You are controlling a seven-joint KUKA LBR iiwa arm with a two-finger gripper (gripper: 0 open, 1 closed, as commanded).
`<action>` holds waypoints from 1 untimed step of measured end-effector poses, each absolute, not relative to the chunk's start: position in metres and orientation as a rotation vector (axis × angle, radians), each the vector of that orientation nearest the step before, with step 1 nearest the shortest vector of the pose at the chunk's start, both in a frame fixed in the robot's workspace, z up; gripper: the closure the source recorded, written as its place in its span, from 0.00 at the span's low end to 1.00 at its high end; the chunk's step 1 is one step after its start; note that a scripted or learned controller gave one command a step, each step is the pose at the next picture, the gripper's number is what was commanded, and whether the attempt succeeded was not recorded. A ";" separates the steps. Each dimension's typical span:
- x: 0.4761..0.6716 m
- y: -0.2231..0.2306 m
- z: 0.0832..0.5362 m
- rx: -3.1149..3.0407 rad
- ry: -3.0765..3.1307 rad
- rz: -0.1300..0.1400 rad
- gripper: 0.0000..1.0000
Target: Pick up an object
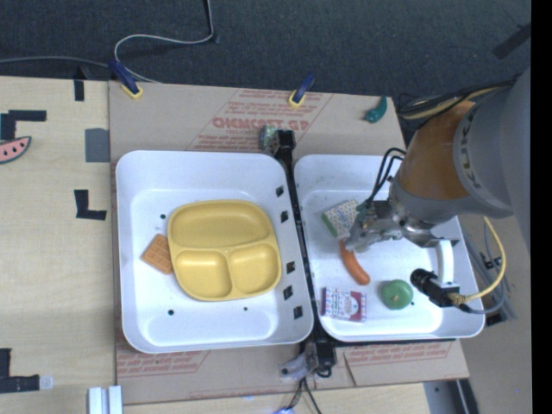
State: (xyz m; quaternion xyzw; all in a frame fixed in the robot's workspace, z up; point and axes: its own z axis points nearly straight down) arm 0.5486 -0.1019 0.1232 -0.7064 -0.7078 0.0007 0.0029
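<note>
Camera view over the bench: at left of centre, the left bin [138, 188] holds a yellow sectioned plate [224, 248], smooth moulded plastic with three hollows, and a flat tan wedge [157, 253], cracker-like, tucked under its left rim. Across the dark divider, the right bin [448, 326] carries a pale green packet [339, 217], an orange carrot-shaped toy [354, 266], glossy and tapered, a small red-and-white printed carton [343, 304] lying flat at lower centre, and a round green apple-like toy [397, 294]. The gripper [373, 231] hangs at centre right of the frame, just above the carrot's upper end and beside the packet; whether it is spread or closed cannot be told at this size. The carrot looks the likeliest target: a good grasp would likely straddle its narrow width across the middle, since the slick rounded body could roll or squirt out from an end-on pinch.
</note>
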 end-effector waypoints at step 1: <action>0.549 -0.102 0.123 -2.215 -2.219 0.002 0.00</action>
